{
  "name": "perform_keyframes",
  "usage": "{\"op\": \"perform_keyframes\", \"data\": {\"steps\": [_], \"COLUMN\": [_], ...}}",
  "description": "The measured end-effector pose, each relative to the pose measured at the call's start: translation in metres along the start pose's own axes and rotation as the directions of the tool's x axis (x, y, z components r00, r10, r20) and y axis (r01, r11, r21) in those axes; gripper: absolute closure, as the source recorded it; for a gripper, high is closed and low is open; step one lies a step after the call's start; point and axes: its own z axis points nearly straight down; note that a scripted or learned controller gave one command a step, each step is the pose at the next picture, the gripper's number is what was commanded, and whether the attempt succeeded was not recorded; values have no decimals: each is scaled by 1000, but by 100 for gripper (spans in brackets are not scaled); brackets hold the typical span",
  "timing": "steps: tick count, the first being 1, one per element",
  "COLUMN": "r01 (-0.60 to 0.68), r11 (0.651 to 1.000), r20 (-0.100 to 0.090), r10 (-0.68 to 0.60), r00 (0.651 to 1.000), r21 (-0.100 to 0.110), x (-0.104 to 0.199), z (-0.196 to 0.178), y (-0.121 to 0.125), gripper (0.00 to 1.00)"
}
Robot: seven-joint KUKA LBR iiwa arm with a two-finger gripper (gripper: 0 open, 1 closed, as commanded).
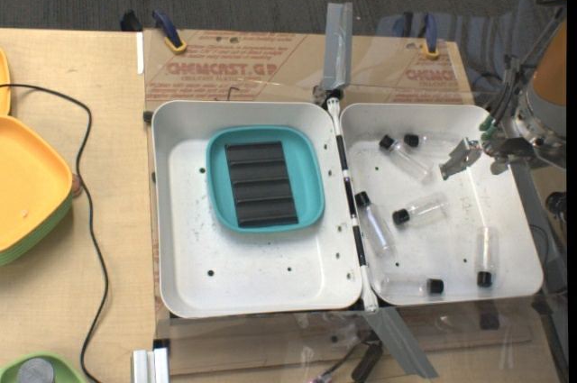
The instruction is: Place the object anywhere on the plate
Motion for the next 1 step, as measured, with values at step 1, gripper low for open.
{"op": "perform_keyframes", "data": {"steps": [1], "r01": [-85], "r11": [996], "r20": [1], "r10": [85], "r00": [996], "r21": [-1], "x": [-72], "z": [-64], "y": [11], "gripper": [0]}}
